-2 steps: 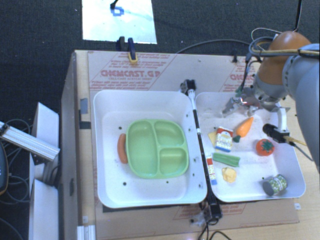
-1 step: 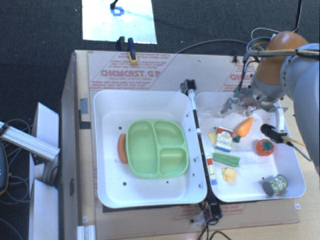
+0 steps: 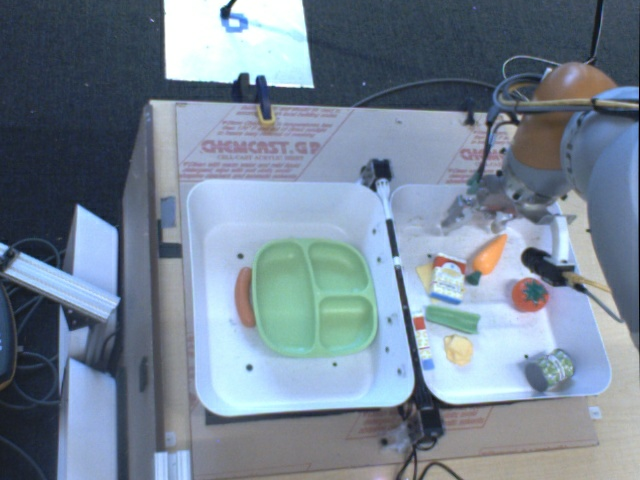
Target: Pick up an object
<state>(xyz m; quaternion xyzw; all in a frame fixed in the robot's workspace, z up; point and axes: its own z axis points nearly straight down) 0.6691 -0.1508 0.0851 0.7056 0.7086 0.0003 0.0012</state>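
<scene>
Arm (image 3: pixel 600 138) cut off by the right edge, its base out of frame; gripper (image 3: pixel 462 211) small and blurred over the right bin (image 3: pixel 590 368), finger state indeterminate. Hot dog (image 3: pixel 243 296) partly hidden under the left rim of the green divided plate (image 3: pixel 312 298); label print on the small carton (image 3: pixel 448 279) and on the can (image 3: pixel 550 368) too small to read. Dark object at the left edge (image 3: pixel 5 338) cropped and unidentifiable, and the cable (image 3: pixel 425 463) at the bottom edge cut off.
</scene>
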